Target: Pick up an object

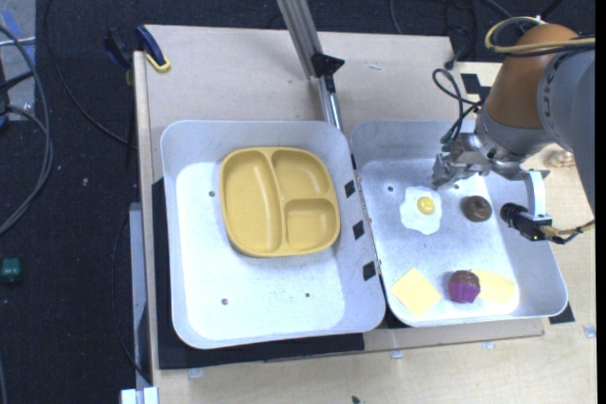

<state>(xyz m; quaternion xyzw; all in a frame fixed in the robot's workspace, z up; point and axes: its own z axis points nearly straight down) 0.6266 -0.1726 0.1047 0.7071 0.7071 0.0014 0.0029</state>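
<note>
Gripper (450, 170) hanging low over right bin (379, 203), near its back edge, just behind fried egg (421, 210); not touching egg as far as visible. Jaw state impossible to tell, tips too small and dark against bin floor; nothing seen between them. Arm (540, 99) reaching in from right, orange band showing above grey wrist.

Lying in right bin: fried egg near middle, white with yellow yolk; small brown round piece (476, 208) just beside egg on its right; yellow cheese square (417, 290) near front edge; purple onion-like ball (463, 286) right of cheese, touching pale yellow flat piece (497, 289) beside it.

Sitting in left bin (189, 298): yellow divided plate (280, 201), three compartments, upright, toward back half of bin.

Bins resting side by side on tan bench (237, 71), inner edges overlapping slightly. Metal pole (294, 5) slanting across bench from top toward gap between bins.
</note>
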